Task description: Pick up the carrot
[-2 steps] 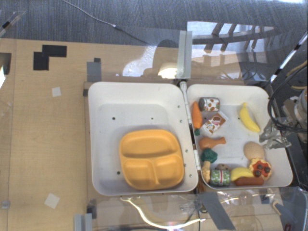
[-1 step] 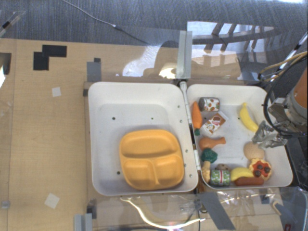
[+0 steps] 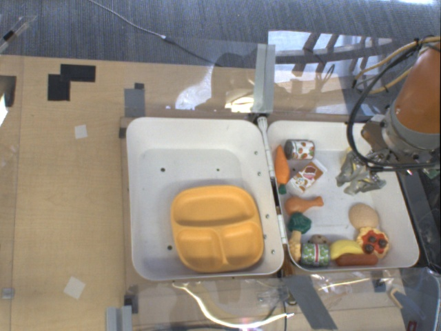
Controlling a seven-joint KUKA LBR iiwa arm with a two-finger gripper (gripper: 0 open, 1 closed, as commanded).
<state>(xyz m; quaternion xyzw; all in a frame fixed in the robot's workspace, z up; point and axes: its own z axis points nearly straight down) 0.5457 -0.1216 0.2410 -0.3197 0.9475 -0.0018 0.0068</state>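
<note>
While my gripper [image 3: 360,176] hovers, its state unclear to me, the small orange plastic carrot [image 3: 281,165] lies well left against the right white bin [image 3: 406,240]'s left wall, long axis running near-to-far.

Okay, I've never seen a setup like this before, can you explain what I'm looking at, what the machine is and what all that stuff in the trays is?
One camera looks down at a slant on a bench with two shallow white bins. From the right reaches a robot arm, grey and orange, ending in a gripper that hangs over the right bin. That bin holds toy food: a carrot by its left wall, a can, a chicken leg, a banana and more. The left bin holds a yellow divided plate. The carrot lies untouched.
</note>
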